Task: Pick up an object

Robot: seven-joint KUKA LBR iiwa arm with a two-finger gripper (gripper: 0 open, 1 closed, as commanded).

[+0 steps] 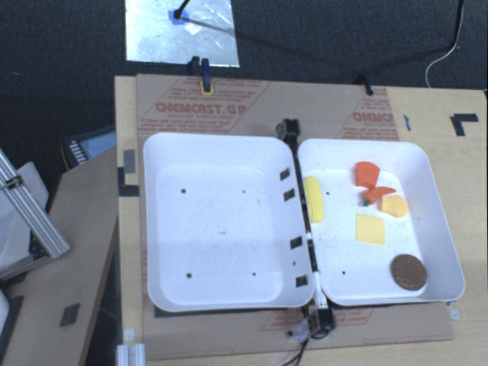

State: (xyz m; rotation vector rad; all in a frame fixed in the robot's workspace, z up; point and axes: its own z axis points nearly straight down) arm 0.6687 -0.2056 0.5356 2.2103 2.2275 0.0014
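The right bin (435, 197) holds several small objects. A yellow corn cob (313, 197) lies along its left wall. An orange carrot-like piece (367, 176) sits near the back, with a small orange-yellow chunk (394, 205) just right of it. A flat yellow square (371, 229) lies in the middle, and a brown round disc (409, 271) rests near the front right corner.
The left bin (156, 204) sits beside the right one, joined along a black clipped seam (299, 219). Both rest on a cardboard sheet (252, 105). A shiny metal plate (181, 20) lies beyond the bench. An aluminium rail (30, 212) stands at far left.
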